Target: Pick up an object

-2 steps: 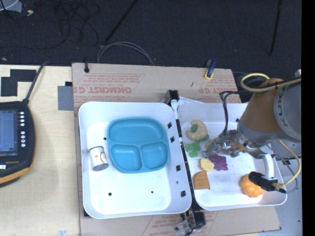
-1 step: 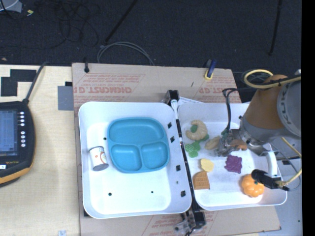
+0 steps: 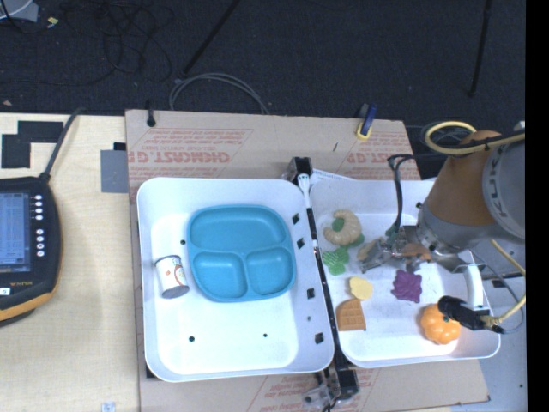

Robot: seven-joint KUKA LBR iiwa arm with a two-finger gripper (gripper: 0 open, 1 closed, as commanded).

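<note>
- A black and orange teach pendant (image 3: 19, 249) with a lit screen lies at the left edge of the pale wooden table (image 3: 86, 342).
- A sheet of cardboard (image 3: 214, 148) with red print lies under both bins, and a small blue clip (image 3: 366, 120) sits at its far edge.
- The left bin (image 3: 223, 359) holds a blue divided plate (image 3: 238, 251) near its middle.
- A small white can (image 3: 171, 276) with a red mark lies on its side just left of the plate.
- The right bin (image 3: 377, 350) holds the loose things to pick.
- A green and tan toy (image 3: 344, 228) sits towards the far left of this bin, with a small green piece (image 3: 334, 263) just in front of it.
- A yellow piece (image 3: 361, 288) lies nearer the middle, and an orange-brown waffle-like piece (image 3: 350, 315) lies close in front of it.
- The gripper (image 3: 379, 252) is low in the right bin, between the green and tan toy and a purple toy (image 3: 407, 285). Whether it is released or clenched cannot be told, and nothing is clearly seen in its grasp.
- An orange pumpkin-like toy (image 3: 438, 325) rests near the front right corner of the bin.
- The arm (image 3: 467, 194) reaches in from the right, its orange band above the bin's right side.
</note>
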